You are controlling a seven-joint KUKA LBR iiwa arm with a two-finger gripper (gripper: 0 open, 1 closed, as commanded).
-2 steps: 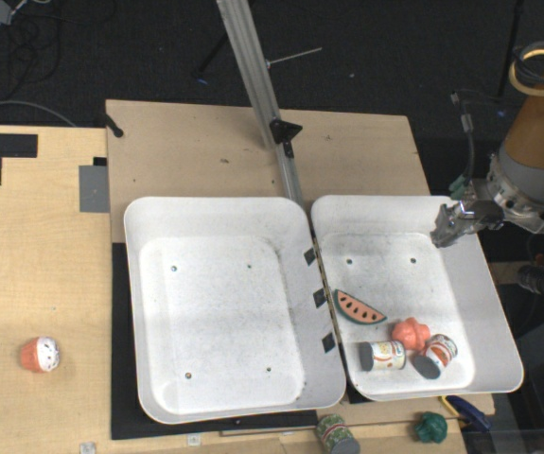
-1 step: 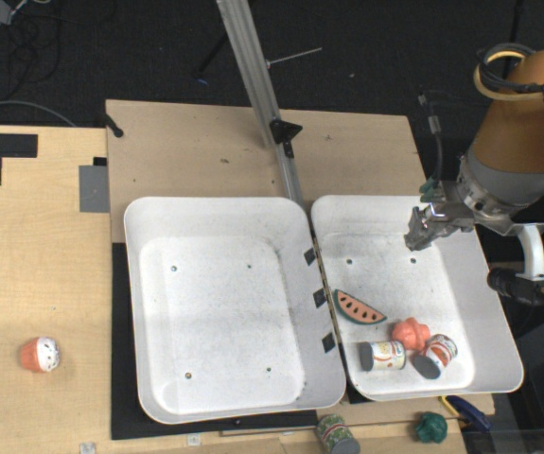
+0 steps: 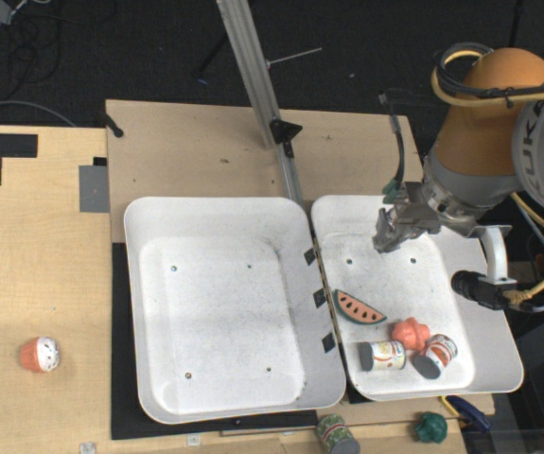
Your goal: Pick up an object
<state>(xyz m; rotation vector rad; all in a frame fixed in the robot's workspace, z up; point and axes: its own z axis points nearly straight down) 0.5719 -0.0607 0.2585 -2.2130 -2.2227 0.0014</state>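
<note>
Gripper: held over the far part of the right bin; nothing is seen between its tips, and whether they are apart or together cannot be told.
Candidates: a watermelon slice, an orange toy, a small jar and a red-and-white can, all clustered at the near side of the right bin.
Left bin: no candidate is offered there.
Best target: the watermelon slice is judged easiest, since it lies apart from the rest.
Approach: the tips should be centred over the slice, opened wide, lowered straight, then closed.
Risk: the jar, toy and can lie close together, so a neighbour may be nudged.
</note>
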